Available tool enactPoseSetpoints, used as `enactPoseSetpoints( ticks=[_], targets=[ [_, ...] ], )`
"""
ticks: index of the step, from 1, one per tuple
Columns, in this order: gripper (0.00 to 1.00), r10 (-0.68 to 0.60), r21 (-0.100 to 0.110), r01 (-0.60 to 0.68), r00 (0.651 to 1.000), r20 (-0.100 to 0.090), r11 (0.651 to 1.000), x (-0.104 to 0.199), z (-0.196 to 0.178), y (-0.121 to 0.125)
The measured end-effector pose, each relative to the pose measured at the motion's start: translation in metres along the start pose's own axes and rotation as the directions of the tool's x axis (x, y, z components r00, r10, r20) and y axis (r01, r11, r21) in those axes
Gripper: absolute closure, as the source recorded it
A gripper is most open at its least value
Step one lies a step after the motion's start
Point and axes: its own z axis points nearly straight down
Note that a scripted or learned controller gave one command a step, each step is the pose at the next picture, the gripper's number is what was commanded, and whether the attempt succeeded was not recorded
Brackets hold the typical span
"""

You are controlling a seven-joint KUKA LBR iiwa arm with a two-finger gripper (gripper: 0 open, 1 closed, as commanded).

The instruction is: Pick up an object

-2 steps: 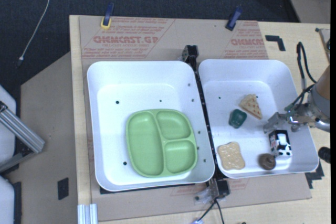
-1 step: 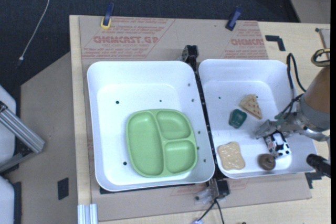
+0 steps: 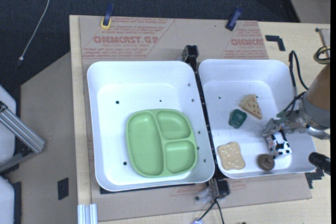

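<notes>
My gripper reaches into the right bin from the right, low over its right side. Directly below it in the view lies a small black-and-white toy, touching or nearly touching the gripper; I cannot tell whether it is held. A brown round piece sits just left of the toy near the front wall. A tan cracker lies at the front left of that bin. A green object and a yellow cheese wedge lie in the middle.
The left bin holds a green divided plate. A black clamp joins the bins at the back, and another sits at the front. Cables run along the right bin's far right wall.
</notes>
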Motion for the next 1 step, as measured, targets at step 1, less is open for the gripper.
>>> enactPoseSetpoints(
  ticks=[1],
  targets=[
    [1.0, -0.001, -0.003, 0.001, 1.0, 0.002, 1.0, 0.001, -0.0585, -0.0075]
  ],
)
